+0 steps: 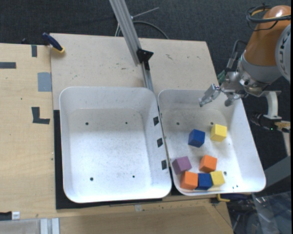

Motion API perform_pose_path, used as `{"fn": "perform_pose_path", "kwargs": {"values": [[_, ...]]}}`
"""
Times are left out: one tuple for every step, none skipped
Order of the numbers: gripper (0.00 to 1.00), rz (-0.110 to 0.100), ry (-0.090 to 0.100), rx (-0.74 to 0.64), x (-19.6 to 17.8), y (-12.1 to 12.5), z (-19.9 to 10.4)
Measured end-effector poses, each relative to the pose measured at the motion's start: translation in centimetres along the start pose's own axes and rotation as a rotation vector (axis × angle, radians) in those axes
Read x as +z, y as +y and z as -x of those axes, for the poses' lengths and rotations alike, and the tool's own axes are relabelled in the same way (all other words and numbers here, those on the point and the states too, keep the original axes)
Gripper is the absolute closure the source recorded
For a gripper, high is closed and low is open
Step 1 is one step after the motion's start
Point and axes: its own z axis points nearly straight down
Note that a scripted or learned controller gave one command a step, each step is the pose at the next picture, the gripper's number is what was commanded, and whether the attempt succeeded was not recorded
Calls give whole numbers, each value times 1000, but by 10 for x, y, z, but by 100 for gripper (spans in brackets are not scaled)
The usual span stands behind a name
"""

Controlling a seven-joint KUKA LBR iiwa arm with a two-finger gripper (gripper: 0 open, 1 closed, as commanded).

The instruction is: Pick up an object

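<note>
The right bin [244, 130] holds several small foam cubes. A blue cube [196, 138] and a yellow cube [218, 132] lie near its middle. Toward the front sit an orange cube [208, 163], a purple cube [181, 165], another orange cube [189, 180], a blue cube [204, 181] and a yellow cube [217, 178]. My gripper [218, 97] hangs over the far right part of this bin, above and behind the yellow cube. Its two fingers stand apart with nothing between them.
The left bin [68, 106] stands beside the right one. A slanted metal post [129, 28] rises behind the bins' shared edge. A blue and yellow clamp [53, 42] lies at the board's far left corner. Cables trail at the right.
</note>
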Motion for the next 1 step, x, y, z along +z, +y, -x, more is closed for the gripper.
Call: {"fn": "perform_pose_path", "kwargs": {"values": [[0, -8, 0, 2, 139, -13, 33]]}}
